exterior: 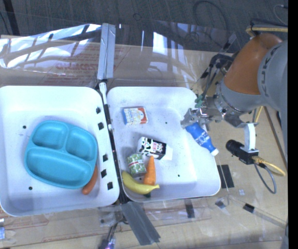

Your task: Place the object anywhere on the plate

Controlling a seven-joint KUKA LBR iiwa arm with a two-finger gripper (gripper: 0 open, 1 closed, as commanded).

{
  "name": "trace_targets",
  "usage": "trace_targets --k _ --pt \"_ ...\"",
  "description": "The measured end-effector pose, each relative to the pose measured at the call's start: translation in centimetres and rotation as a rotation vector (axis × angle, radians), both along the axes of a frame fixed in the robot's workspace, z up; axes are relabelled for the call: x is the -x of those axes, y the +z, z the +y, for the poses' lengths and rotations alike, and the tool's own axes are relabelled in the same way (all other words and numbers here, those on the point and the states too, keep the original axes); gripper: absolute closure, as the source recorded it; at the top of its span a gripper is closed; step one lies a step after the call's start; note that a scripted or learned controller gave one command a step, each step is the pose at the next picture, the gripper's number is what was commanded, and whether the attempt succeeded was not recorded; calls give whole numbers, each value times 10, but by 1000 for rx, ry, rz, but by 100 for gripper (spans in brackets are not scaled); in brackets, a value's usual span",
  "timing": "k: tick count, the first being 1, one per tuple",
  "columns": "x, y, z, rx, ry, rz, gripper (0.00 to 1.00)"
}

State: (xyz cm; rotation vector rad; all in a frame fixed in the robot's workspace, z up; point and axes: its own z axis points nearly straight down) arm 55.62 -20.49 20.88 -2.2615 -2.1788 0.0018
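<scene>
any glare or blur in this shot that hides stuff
Camera view: bright glare streaks on the clear sheeting behind the bins; the white right bin looks slightly washed out; the pincer by the blue bottle is soft and dark, its detail unreadable; the blue plate is evenly lit and sharp.

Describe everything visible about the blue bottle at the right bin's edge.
The blue bottle looks like plastic, with a white label patch and a white cap at its lower-right end. It is tilted, cap end over the right bin's right rim, upper end at the hand. Whether the hand actually holds it cannot be told from this view.
</scene>
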Motion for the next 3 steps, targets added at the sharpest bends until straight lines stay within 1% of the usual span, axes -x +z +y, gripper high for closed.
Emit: trace_targets --k 1,2,3 --pt "-67 -3 42 -1 104 1 100" --pt "-49 -11 110 -2 418 4 100" --pt "-20 -18 212 -1 288 4 100"
